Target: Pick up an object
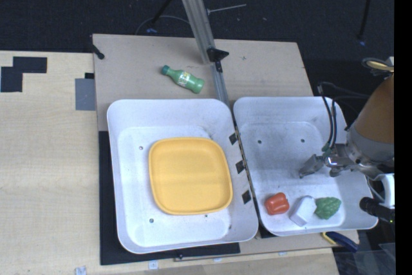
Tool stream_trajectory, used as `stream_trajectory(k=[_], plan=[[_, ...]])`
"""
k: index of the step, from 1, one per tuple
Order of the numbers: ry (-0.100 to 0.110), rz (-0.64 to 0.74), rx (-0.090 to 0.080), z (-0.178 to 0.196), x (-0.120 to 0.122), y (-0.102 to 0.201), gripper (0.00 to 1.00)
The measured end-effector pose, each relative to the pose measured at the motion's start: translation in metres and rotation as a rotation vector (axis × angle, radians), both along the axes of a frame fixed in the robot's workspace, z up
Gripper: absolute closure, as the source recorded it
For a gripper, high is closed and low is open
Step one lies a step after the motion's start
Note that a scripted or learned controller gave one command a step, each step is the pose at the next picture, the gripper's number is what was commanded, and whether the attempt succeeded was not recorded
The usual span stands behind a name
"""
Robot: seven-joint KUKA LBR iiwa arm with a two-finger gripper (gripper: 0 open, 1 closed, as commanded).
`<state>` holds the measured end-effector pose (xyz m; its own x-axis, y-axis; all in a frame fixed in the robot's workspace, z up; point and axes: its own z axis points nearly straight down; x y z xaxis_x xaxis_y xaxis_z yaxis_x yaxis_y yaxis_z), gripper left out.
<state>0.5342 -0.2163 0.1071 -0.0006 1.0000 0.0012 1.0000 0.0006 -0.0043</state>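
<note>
Camera view: three candidate objects, a red pepper [277, 203], white block [302, 210] and green piece [327, 207], lie grouped at the right bin's [283, 119] near edge, within reach. The gripper [311, 169] hangs just above them, holding nothing; finger spacing cannot be told. The yellow plate [190, 175] occupies the left bin [122, 138].

text: none legible | green bottle [183, 79] label: too small to read

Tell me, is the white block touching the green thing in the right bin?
Touching: the camera view shows the white block and the green thing pressed side by side, no bin floor between them.
</note>
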Motion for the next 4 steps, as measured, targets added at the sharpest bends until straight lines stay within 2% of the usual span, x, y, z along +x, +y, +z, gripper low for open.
stream_trajectory(k=[1, 2, 3, 4], plan=[[-0.004, 0.001, -0.002, -0.016, 0.0, 0.001, 0.0], [-0.006, -0.001, -0.002, -0.005, 0.001, 0.0, 1.0], [-0.008, -0.001, -0.002, 0.041, 0.009, 0.001, 1.0], [-0.009, -0.001, -0.002, 0.098, 0.003, 0.006, 1.0]])
